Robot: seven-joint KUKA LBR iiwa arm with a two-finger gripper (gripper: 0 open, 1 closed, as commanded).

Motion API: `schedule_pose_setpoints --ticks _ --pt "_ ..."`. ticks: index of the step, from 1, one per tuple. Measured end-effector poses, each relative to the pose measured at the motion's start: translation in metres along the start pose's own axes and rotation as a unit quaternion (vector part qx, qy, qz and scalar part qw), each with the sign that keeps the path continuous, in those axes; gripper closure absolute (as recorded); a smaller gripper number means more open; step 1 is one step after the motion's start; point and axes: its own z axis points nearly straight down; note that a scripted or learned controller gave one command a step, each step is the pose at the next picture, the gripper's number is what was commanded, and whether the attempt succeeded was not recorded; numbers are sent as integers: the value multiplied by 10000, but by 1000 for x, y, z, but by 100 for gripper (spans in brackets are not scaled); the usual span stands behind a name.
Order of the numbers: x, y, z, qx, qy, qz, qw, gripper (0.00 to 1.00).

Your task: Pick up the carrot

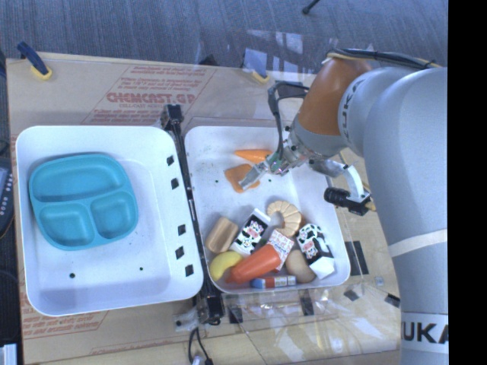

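An orange-red carrot (257, 263) lies near the front of the right bin (199, 152), wedged between a yellow lemon-like piece (224, 265) and milk cartons. My gripper (260, 170) is low in the back half of that bin, well behind the carrot. Its tip sits against a flat orange wedge (237, 179), just in front of a small tapered orange piece (252, 156). The wrist hides how the jaws stand.
The left bin (152, 272) holds a blue divided plate (80, 198). Around the carrot are two milk cartons (249, 234) (313, 249), a cookie (283, 213), a tan bread piece (221, 234) and a marker (272, 282). A black clip rail (179, 175) divides the bins.
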Motion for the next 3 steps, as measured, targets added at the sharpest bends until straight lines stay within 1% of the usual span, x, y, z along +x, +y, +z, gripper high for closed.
schedule_pose_setpoints --ticks 1,2,3 --pt "0 3 -12 -13 -16 -46 10000 100" --pt "89 5 1 -17 6 660 9978 100" --pt "114 13 -102 -47 -22 2120 9773 100"
